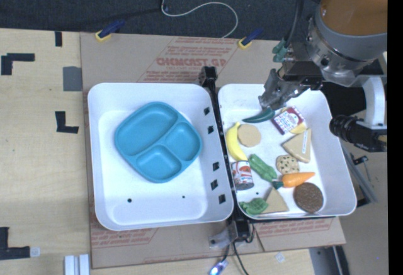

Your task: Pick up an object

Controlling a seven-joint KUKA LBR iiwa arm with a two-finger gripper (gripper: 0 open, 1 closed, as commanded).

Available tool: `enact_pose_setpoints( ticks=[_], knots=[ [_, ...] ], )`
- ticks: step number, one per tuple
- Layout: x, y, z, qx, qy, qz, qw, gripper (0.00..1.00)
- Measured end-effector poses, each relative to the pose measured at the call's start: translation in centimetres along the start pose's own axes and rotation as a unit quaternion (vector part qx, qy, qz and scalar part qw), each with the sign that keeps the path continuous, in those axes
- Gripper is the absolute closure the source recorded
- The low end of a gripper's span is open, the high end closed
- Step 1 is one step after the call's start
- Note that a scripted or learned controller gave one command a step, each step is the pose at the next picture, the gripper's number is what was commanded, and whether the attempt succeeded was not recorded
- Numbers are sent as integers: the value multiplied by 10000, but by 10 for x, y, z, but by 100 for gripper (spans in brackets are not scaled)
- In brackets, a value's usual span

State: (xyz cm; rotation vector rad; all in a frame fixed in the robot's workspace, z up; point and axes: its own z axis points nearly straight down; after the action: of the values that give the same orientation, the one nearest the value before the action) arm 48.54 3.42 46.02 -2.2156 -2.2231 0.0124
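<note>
Hand (272, 99) clamped on green pepper (258, 117), lifted just above banana (234, 141), at right bin's (335, 160) upper left. Thin tip-end hold; likely to slip and drop back beside banana

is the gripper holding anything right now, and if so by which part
It looks so: the gripper seems to pinch the dark green pepper at its upper right end, the rest trailing left over the right bin.
</note>
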Motion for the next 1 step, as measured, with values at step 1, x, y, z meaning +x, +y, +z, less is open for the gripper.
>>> enact_pose_setpoints(
  ticks=[1],
  knots=[
    [61, -1, -39, -39, 18, -20, 10000, 100]
  ],
)
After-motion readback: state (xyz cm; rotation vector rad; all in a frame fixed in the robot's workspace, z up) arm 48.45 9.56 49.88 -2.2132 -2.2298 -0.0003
